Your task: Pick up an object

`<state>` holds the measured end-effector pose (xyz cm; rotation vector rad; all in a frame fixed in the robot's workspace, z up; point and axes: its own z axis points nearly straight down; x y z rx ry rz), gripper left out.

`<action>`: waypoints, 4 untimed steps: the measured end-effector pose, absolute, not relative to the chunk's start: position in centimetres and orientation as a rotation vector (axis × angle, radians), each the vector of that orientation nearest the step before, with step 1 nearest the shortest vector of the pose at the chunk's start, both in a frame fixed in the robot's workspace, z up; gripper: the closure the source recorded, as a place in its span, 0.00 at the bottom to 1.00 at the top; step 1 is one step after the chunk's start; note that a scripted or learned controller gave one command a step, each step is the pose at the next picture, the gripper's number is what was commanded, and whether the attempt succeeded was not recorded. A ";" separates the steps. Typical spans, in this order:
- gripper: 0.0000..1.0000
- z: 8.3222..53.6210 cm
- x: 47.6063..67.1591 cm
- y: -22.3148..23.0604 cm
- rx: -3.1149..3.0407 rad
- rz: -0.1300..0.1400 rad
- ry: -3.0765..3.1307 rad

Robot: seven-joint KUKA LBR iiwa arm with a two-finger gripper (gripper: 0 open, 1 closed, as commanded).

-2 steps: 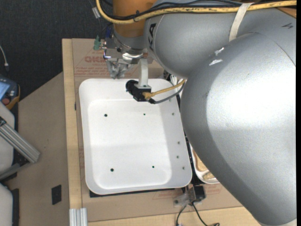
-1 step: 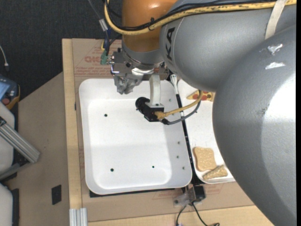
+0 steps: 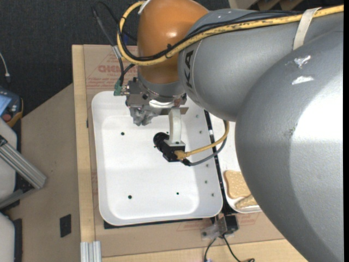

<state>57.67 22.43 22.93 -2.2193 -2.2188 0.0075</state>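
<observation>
My gripper (image 3: 142,115) hangs under the orange wrist band (image 3: 163,31), low over the far part of the left white bin (image 3: 136,201). Nothing shows under it but the bin's white floor. A tan, speckled, spongy block (image 3: 238,187) lies in the right bin, at its near left corner, partly hidden by the arm. The arm's grey body covers most of the right bin.
A black fitting with a yellow cable (image 3: 169,147) hangs from the wrist over the middle of the left bin. The bins rest on a brown cardboard sheet (image 3: 84,146). A small black connector (image 3: 229,222) lies at the front edge between the bins.
</observation>
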 end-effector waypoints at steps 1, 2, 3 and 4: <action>1.00 21.5 47.4 22.5 -2.213 0.015 -2.219; 1.00 22.6 50.3 22.5 -2.223 -0.003 -2.222; 1.00 7.9 48.3 21.3 -2.224 0.000 -2.219; 1.00 8.6 55.1 16.8 -2.229 -0.006 -2.219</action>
